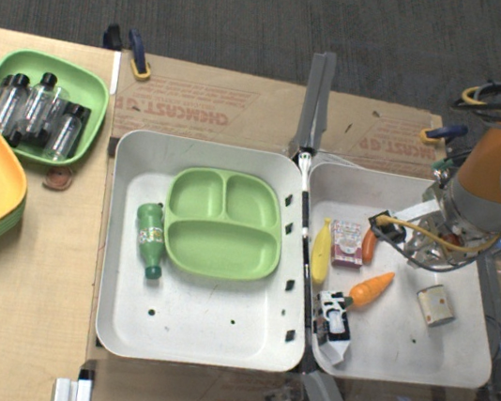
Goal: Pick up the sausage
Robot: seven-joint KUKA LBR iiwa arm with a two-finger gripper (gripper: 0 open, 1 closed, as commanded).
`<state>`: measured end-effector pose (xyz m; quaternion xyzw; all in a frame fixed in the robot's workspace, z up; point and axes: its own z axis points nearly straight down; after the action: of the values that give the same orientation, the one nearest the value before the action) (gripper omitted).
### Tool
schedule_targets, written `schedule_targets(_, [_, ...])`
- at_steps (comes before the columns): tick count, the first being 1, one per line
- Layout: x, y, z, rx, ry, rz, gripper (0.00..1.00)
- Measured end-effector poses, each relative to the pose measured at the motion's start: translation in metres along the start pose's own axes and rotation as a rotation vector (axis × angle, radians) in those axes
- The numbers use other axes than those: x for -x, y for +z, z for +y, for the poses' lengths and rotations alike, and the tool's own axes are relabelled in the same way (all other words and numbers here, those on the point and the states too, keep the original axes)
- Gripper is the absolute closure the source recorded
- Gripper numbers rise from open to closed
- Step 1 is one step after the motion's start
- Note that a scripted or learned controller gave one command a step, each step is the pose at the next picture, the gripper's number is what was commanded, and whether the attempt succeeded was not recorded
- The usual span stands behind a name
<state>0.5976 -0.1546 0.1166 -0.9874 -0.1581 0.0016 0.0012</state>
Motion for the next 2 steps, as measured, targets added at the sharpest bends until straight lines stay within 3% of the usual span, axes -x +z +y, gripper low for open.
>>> schedule_targets(1, [-0.001, -0.039, 0.064, 0.002, 0.115, 0.001, 1.00])
schedule_targets(2, [-0.007, -0.183, 0.014, 0.002, 0.058, -0.001, 1.00])
